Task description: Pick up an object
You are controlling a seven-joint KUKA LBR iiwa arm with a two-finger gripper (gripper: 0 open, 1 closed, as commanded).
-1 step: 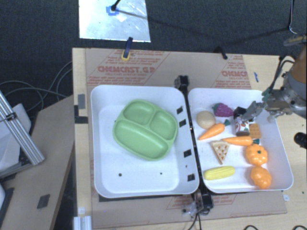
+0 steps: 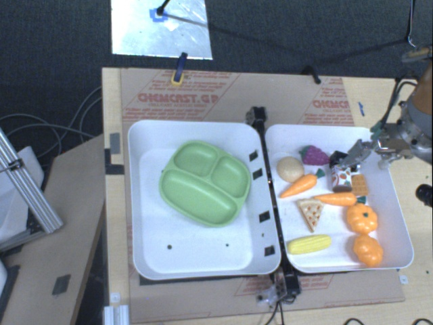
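I observe the gripper (image 2: 342, 162) low over the right bin (image 2: 399, 230), beside the purple grapes (image 2: 314, 156); finger state I cannot tell.

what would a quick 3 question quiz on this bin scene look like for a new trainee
1. True or false: the green divided plate lies in the left bin.
2. Multiple choice: which item lies nearest the right bin's front edge? A) purple grapes B) corn cob C) pizza slice
3. Fill in: the pincer hangs over the ____ bin, near its far side.

Key:
1. True; it is the one thing lying in that bin.
2. B; the corn cob lies close to the front rim, left of the two small pumpkins.
3. Right; the arm comes in from the right and the pincer sits above the small box beside the grapes.
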